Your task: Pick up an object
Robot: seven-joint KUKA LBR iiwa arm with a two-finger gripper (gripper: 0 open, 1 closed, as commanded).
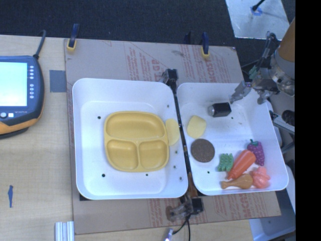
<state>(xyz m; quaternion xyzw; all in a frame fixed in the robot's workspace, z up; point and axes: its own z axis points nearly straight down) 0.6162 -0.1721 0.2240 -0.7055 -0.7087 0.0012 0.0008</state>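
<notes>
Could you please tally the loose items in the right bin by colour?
Orange: 2, carrot, drumstick
Yellow: 1, chip
Brown: 1, patty
Green: 1, peas
Purple: 1, grapes
Pink: 1, toy
Dark grey: 1, cylinder
Total: 8

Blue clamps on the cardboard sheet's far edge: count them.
3: one blue clamp at the sheet's left corner, one right of centre, one beside it. Others may be hidden.
</notes>
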